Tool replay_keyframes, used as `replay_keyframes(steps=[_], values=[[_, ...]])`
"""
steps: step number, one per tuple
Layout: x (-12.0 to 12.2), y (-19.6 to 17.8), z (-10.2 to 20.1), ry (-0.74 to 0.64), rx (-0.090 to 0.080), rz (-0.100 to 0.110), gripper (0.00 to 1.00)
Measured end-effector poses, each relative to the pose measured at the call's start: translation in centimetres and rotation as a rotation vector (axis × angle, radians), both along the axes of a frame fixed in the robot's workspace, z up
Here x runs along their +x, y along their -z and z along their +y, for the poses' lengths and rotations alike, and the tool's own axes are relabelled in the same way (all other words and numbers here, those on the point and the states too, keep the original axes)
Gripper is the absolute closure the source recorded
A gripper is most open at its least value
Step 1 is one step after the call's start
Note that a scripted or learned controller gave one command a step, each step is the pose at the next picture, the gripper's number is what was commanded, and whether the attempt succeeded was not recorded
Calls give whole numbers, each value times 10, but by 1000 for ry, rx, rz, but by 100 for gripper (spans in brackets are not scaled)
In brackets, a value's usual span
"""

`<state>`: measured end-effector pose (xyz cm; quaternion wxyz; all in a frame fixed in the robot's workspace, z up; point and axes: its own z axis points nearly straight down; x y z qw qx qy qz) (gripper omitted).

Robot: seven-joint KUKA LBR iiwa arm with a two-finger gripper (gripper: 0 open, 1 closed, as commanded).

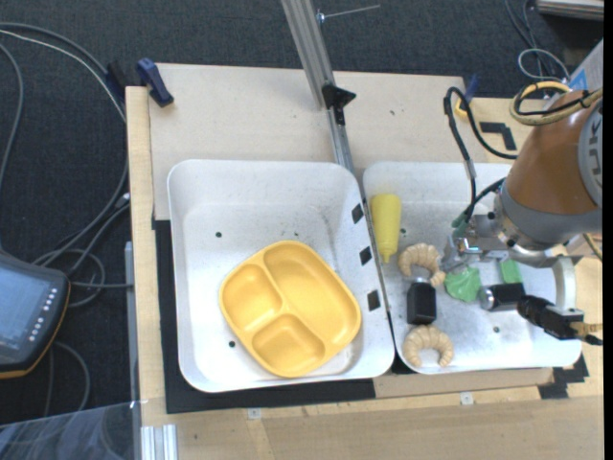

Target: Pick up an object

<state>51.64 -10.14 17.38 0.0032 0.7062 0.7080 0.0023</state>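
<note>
Left bin point(192, 199) holds a yellow divided plate point(290, 307), three compartments, lying flat toward the front right of the bin. Right bin point(421, 175) has the loose stuff: yellow bottle-shaped item point(386, 223) lying along the left wall, neck pointing to the front; below it a croissant point(421, 260), then a black block point(420, 302) just beside it, then a second croissant point(429, 345) near the front edge. Green crumpled object point(465, 284) sits right of the first croissant, near it, partly under the arm's tooling. Gripper point(469, 245) hangs over that green object, arm point(556, 175) with orange band coming in from the right. Fingers: cannot tell open or closed, hidden by the wrist hardware, and nothing visibly held between them. Another green bit point(510, 271) further right by the wrist
</note>
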Motion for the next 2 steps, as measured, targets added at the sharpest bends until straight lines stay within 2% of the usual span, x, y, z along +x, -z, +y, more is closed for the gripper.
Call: replay_keyframes(steps=[2], values=[[-3,-109,6,1,0,1,100]])
